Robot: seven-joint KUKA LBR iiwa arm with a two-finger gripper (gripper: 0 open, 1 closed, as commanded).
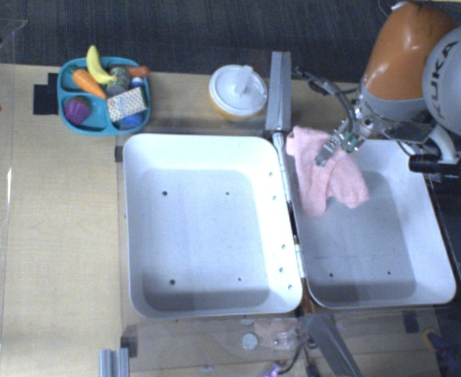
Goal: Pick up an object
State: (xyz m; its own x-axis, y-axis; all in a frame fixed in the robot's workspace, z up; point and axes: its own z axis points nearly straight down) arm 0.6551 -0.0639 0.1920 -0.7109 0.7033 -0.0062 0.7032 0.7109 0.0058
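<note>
Gripping pink cloth [327, 181], claw [334, 149] closed.

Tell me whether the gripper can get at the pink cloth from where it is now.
Probably yes. The gripper hangs right over the pink cloth in the right bin, and nothing lies on or beside the cloth to block it.

One fixed camera looks down at a slant on both bins [206, 151], arm [418, 53] entering from the right.
</note>
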